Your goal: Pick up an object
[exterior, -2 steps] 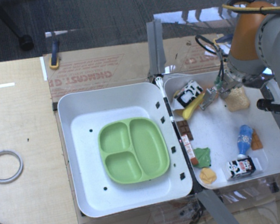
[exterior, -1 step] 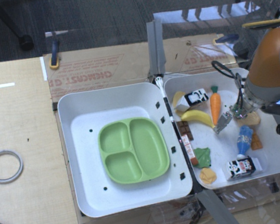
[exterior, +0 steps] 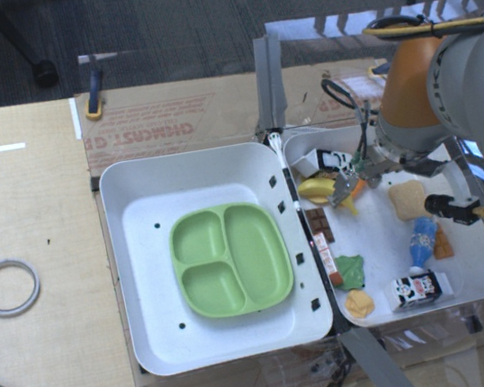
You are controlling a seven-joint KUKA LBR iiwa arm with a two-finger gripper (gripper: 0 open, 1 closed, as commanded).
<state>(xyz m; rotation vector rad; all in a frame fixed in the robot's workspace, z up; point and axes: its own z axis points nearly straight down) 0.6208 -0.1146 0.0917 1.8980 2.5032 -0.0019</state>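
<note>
In the right white bin point(exterior: 475, 283), the grey two-finger jaws point(exterior: 348, 189) reach down beside the yellow plastic banana point(exterior: 317, 189), tips just right of it, near a small orange piece point(exterior: 357, 188). Whether they grip anything, or how wide they stand, I cannot tell.
</note>
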